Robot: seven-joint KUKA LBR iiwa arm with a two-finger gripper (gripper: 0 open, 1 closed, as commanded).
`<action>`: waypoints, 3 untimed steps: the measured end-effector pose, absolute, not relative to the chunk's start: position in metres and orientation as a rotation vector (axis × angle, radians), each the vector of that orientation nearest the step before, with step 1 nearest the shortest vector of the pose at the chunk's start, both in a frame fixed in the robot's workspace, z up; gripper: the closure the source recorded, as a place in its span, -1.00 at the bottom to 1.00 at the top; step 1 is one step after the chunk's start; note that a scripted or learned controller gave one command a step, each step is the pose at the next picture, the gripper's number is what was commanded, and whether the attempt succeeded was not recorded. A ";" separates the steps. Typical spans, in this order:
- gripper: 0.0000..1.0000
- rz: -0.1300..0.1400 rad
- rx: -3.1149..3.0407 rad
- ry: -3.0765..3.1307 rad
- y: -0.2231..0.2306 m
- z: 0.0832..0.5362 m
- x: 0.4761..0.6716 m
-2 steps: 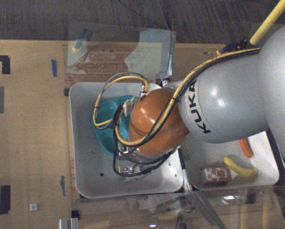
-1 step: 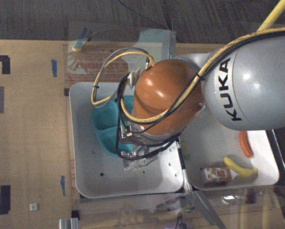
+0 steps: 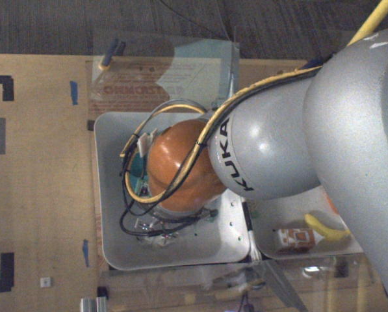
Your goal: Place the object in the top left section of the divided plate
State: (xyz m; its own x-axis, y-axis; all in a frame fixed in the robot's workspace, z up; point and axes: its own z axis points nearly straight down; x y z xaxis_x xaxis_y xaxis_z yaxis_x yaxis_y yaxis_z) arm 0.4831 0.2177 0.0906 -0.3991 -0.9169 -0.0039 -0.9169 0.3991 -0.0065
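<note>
Here, wrist (image 3: 181,168) overhangs left bin (image 3: 112,142); banana (image 3: 327,229) lies apart.

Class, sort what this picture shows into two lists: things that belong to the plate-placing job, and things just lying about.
Belongs to the job: the arm, over the left bin; a teal thing at its wrist, perhaps the plate, mostly hidden.
Lying about: the yellow banana-shaped thing and small orange-and-white box, both in the right bin.

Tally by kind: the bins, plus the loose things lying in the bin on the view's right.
White bins: 2
Banana: 1
Small box: 1
Total: 4
</note>
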 end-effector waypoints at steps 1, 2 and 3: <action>-1.00 -0.001 -1.713 2.614 0.220 0.091 0.484; -1.00 0.003 -1.620 2.685 0.209 0.121 0.497; -1.00 0.001 -0.648 3.066 0.209 0.091 0.484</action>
State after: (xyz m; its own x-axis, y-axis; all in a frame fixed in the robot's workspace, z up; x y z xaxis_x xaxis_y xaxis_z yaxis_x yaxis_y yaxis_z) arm 0.4841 0.2092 0.0910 -0.9145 -0.4046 -0.0080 -0.4046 0.9145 -0.0009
